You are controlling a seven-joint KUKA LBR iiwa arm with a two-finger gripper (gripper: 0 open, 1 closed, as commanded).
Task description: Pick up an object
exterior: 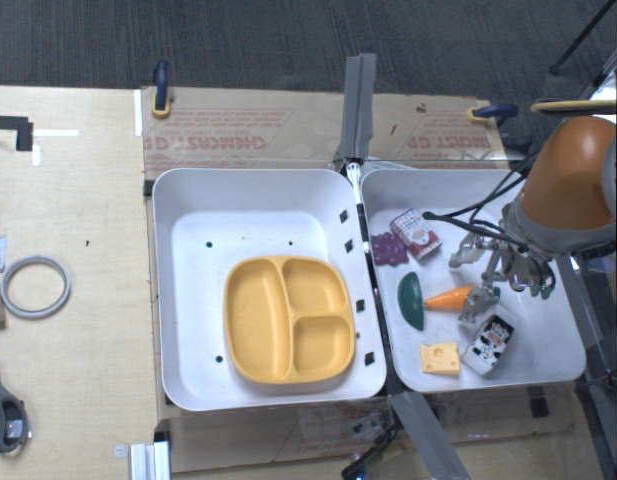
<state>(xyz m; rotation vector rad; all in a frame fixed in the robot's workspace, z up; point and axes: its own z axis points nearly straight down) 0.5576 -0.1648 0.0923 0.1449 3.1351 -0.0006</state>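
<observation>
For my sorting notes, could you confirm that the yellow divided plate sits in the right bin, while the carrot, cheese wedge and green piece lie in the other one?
Not quite: the camera view shows the yellow divided plate in the left bin. The carrot, cheese wedge and green piece lie in the other one, the right bin.

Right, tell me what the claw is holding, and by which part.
Cannot be told. The claw hangs low in the right bin, right at the toy carrot's thick end, but no object visibly sits between its fingers.
</observation>
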